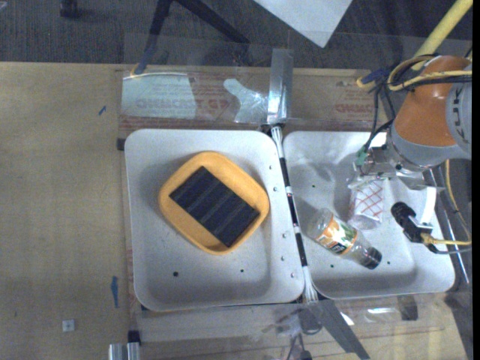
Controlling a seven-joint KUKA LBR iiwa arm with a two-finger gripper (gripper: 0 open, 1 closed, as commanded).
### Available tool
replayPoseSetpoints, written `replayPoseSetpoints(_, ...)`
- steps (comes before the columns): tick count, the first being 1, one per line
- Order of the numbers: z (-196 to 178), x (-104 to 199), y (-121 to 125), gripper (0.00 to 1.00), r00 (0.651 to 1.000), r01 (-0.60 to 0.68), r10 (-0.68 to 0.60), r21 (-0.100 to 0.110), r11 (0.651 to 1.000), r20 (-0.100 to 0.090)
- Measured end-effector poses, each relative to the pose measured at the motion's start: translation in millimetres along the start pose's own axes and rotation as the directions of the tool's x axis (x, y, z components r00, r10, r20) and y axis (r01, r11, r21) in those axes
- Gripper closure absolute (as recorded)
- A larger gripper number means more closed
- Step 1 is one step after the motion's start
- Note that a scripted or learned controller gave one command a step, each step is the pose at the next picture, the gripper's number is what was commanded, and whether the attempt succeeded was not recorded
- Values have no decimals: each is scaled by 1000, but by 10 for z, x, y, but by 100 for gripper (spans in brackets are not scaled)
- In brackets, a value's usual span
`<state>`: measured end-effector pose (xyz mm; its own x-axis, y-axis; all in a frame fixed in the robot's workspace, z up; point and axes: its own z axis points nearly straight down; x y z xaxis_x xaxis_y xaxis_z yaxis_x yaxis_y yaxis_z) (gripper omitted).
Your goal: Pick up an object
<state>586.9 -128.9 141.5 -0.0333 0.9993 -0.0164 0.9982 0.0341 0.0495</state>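
In the right bin (431,276), my gripper (370,175) hangs at the back right, under the grey and orange wrist. Directly below it, touching or nearly touching, is a white packet with a red lattice print (367,203). Whether the packet sits between the fingers is hidden. A clear plastic bottle with an orange label and dark cap (343,238) lies on its side in the middle of the same bin, left of and in front of the gripper. In the left bin (146,265), a yellow dish with a black ribbed panel on top (214,201) rests near the centre.
A metal divider (289,201) runs between the two bins. Clear plastic sheeting and a metal bracket (279,88) sit behind them. Yellow cables (390,73) loop above the wrist. Bare bench (52,201) stretches to the left.
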Motion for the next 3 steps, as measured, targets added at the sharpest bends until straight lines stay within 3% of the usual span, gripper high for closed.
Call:
replayPoseSetpoints(1,18,-1,-14,0,1000,0,0,5,1000,0)
replayPoseSetpoints(2,501,186,-654,0,992,124,-123,41,991,-22)
replayPoseSetpoints(3,-16,-359,-345,0,993,116,-115,44,992,-21)
